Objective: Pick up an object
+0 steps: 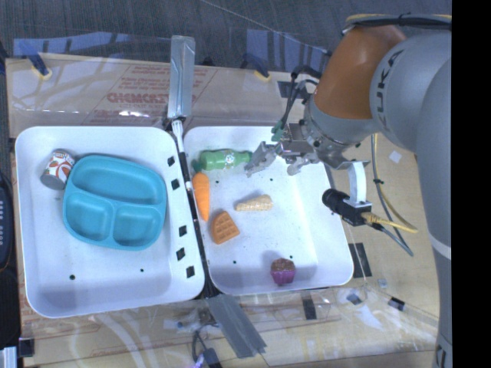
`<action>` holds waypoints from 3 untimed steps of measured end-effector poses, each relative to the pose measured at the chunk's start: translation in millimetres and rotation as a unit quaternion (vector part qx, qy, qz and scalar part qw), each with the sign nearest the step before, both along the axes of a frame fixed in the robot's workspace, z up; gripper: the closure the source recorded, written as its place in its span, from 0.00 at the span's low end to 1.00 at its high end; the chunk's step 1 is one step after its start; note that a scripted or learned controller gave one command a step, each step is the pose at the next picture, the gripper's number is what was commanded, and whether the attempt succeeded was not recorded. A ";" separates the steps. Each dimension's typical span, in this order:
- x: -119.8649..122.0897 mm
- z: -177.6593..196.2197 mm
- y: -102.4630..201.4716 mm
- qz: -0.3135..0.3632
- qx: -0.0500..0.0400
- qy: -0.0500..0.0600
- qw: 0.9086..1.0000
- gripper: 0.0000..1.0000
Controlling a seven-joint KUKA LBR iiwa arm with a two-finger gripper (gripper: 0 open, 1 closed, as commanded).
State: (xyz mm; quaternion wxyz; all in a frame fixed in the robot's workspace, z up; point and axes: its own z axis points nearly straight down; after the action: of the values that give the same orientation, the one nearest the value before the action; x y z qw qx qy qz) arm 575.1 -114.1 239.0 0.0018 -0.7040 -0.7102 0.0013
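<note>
Holding a blue tray [113,211], left bin [38,282] (ball [57,167] beside).

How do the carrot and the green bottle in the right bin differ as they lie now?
The carrot is orange and tapered; the green bottle is green with a pale label. The carrot runs along the bin's left wall, while the bottle lies across, along the far wall. The bottle lies nearer the gripper. Both lie flat.

End effector [278,158] open above right bin [326,263], beside green bottle [223,159].
</note>
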 end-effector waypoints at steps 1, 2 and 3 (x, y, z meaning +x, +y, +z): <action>21.8 -60.6 -37.6 -0.011 0.000 0.004 1.000 0.00; 7.4 -67.1 -24.6 -0.172 0.000 0.002 0.985 0.00; 26.1 -86.9 -63.5 -0.129 -0.001 -0.001 0.992 0.00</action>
State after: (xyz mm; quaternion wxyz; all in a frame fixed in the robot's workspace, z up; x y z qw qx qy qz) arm 601.2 -177.6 152.0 0.0008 -0.7897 -0.6134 0.0012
